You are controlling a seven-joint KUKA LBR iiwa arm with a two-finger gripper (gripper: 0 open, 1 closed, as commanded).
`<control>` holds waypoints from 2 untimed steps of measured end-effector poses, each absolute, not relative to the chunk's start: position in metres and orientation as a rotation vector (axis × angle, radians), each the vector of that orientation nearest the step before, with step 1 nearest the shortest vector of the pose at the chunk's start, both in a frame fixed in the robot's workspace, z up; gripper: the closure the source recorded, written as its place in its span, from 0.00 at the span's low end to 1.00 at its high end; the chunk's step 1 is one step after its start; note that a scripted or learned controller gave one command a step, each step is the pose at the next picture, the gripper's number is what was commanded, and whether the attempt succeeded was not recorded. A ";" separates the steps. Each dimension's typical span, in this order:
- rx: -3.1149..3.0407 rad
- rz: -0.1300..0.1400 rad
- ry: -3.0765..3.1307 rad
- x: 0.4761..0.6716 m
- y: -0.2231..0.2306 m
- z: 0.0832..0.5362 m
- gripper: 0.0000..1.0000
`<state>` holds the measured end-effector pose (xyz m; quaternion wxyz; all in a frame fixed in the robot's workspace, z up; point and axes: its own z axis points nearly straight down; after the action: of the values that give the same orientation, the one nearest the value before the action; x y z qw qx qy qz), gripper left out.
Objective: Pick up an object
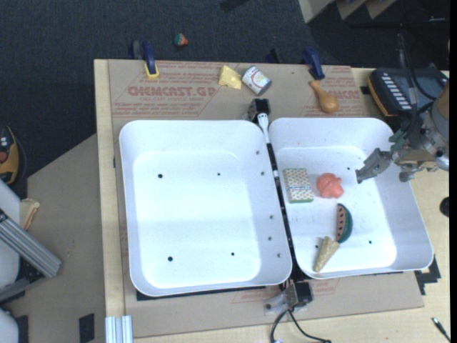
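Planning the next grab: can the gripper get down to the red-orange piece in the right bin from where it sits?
Probably yes. The gripper hangs over the right bin, just right of the red-orange piece, with bare bin floor between them. The sponge block lies apart on its far side.

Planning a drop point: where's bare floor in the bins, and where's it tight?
Left bin: bare floor from wall to wall. Right bin: bare strip along the far wall, above the sponge and pink toy. Crowded: the middle down to the near wall, with watermelon slice and cone. Gripper hangs over the right side.
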<state>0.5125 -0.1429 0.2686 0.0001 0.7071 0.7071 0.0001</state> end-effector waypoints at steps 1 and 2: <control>2.222 -0.005 2.233 0.576 -0.114 0.122 0.00; 2.232 -0.008 2.219 0.540 -0.174 0.082 0.00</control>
<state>0.5404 -0.1742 0.0819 -0.0030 0.7091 0.7051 -0.0024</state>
